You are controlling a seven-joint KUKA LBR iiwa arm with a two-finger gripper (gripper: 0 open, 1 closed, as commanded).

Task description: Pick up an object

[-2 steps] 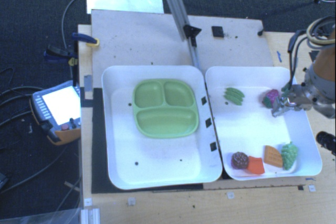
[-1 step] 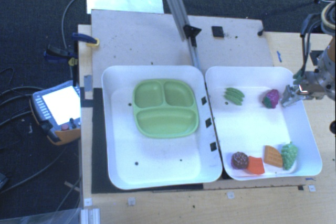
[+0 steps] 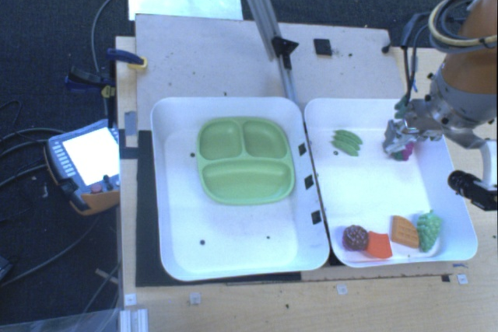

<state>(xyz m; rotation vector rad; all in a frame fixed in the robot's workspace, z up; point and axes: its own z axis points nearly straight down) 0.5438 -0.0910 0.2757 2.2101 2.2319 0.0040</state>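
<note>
A small purple object [image 3: 404, 154] sits right of centre in the right bin [image 3: 366, 190], touching the gripper [image 3: 397, 141] (whether it is clenched I cannot tell). Likely risk: the piece slips free on lifting.

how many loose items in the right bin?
6. Green pea pod upper left; purple piece at the gripper; along the near edge a brown ball, orange wedge, orange cracker, green broccoli. The arm may hide more.
</note>
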